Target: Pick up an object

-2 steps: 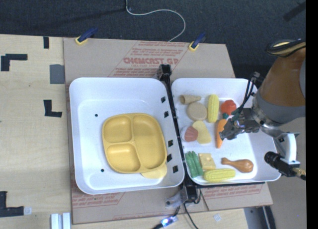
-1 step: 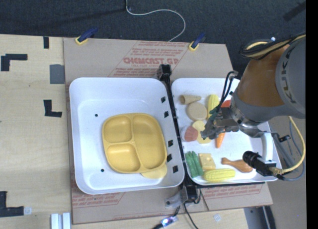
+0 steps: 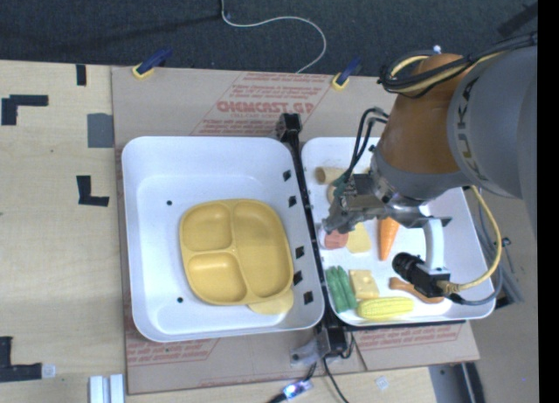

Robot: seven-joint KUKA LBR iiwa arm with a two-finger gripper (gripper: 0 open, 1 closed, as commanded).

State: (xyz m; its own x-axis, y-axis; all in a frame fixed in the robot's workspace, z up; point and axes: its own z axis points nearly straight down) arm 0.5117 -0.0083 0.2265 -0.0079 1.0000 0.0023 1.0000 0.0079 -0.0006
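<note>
**Mia:** Well, where is the gripper (image 3: 339, 216) now?

**Ben:** It hangs low in the right bin (image 3: 467, 257), near the left wall. A pink toy piece (image 3: 334, 239) lies just under it. I think that is the thing it wants to pick up.

**Mia:** Does it hold the piece?

**Ben:** I cannot tell. The fingers are dark and bunched up, so I cannot see if they are apart or together. Nothing shows between them.

**Mia:** How would the pink piece feel?

**Ben:** My guess is light and hard, like plastic play food. It looks small and flat, so it may slip. I would pinch it by its two sides, from right above. A pale yellow wedge (image 3: 358, 239) touches it, so the fingers need to be careful there.

**Mia:** How many toys are in that bin?

**Ben:** I count one orange carrot (image 3: 387, 236), one green bean pod (image 3: 338, 288), one yellow corn cob (image 3: 385, 309), one yellow square cracker (image 3: 363, 283), one small tan cork-like bit (image 3: 320, 174) at the top, the pink piece and the pale wedge. One brown thing (image 3: 403, 285) peeks out by a black part of the arm.

**Mia:** And the left bin (image 3: 148, 244)?

**Ben:** One yellow tray (image 3: 234, 249) with three dips. Two bins in all.
</note>
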